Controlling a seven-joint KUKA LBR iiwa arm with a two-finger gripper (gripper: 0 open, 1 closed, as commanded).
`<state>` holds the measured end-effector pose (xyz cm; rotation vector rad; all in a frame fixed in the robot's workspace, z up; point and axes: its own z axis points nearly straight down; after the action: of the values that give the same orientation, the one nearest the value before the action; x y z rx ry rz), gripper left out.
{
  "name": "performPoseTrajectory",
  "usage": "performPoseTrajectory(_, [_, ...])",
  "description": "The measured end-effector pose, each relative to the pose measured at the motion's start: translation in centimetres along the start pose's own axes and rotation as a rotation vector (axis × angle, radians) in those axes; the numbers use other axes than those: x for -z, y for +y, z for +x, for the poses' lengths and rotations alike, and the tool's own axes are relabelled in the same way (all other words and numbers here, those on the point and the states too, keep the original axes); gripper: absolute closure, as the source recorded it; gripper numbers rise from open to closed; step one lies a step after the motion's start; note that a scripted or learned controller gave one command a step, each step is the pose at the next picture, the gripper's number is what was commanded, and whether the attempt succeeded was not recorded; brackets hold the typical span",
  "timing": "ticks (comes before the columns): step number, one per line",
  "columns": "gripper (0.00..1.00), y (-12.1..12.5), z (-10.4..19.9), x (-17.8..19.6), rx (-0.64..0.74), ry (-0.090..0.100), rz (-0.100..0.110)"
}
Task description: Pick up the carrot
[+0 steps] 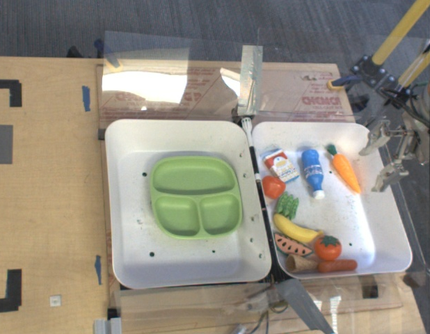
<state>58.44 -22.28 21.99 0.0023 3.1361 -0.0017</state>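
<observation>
The carrot [346, 170], orange with a green top, lies at a slant in the upper right part of the right bin [389, 235]. My gripper [379, 158] hovers over that bin's right rim, just right of the carrot and apart from it. Its two metal fingers [373, 139] stand spread, open, with nothing between them.
The right bin also holds a blue bottle [312, 172], a small carton [280, 164], a tomato [273, 186], a green vegetable [288, 205], a banana [295, 228], a watermelon slice [293, 244] and a sausage [337, 264]. A green divided plate [196, 195] sits in the left bin [124, 207].
</observation>
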Motion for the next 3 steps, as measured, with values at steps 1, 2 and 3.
performPoseTrajectory(1, [0.0,-0.1,-0.9,-12.0,0.102,-0.008,0.003])
performPoseTrajectory(2, [1.0,0.2,-1.1,-11.1,0.105,-0.012,0.003])
performPoseTrajectory(3, [1.0,0.1,3.2,-12.9,0.307,-0.006,0.001])
